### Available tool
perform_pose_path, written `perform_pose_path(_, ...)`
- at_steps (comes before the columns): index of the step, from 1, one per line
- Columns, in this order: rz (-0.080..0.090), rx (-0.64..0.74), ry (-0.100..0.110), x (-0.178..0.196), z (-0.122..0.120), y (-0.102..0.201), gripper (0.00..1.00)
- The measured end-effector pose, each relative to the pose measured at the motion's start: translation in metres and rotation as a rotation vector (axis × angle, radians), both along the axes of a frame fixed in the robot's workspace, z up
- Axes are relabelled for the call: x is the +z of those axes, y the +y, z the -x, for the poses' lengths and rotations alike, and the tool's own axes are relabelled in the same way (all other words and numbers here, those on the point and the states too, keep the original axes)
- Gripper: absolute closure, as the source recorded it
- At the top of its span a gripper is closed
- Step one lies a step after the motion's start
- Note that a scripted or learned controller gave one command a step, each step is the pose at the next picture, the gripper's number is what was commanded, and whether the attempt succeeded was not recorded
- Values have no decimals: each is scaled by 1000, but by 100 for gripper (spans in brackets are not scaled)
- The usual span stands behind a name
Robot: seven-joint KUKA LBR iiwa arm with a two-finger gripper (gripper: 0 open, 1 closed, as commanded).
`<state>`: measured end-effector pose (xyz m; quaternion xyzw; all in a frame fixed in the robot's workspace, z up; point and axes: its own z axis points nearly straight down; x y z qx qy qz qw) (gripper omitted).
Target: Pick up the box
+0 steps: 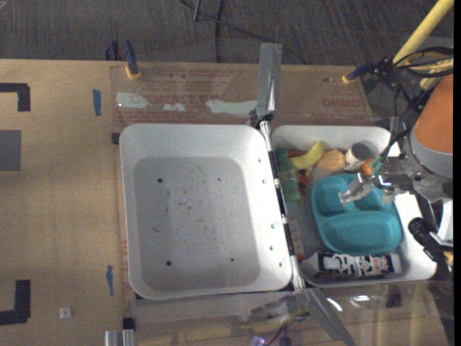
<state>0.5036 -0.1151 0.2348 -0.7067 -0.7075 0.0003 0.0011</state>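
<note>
A long, flat black-and-white box [358, 264] lies along the front wall of the right bin [425, 265]. My gripper [362, 188] hangs over the upper part of a teal divided tray [356, 225] in the middle of that bin. It is well behind the box and apart from it. Nothing shows in its grasp. The arm with its orange band [439, 125] comes in from the right.
Behind the teal tray lie a banana [308, 156], a pale yellow object [333, 161] and a white cup [358, 152]. Small colourful items [289, 182] line the right bin's left wall. The left bin [130, 193] stands alongside. Cables and a yellow rod [425, 27] are at the back right.
</note>
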Motion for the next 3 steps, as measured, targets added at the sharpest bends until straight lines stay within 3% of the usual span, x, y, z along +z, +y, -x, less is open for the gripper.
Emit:
perform_pose_path(1, 0, -193, 0, -43, 24, -83, 0)
perform_pose_path(2, 3, 12, -4, 131, 23, -90, 0)
perform_pose_path(3, 6, 13, -9, 142, 22, -90, 100)
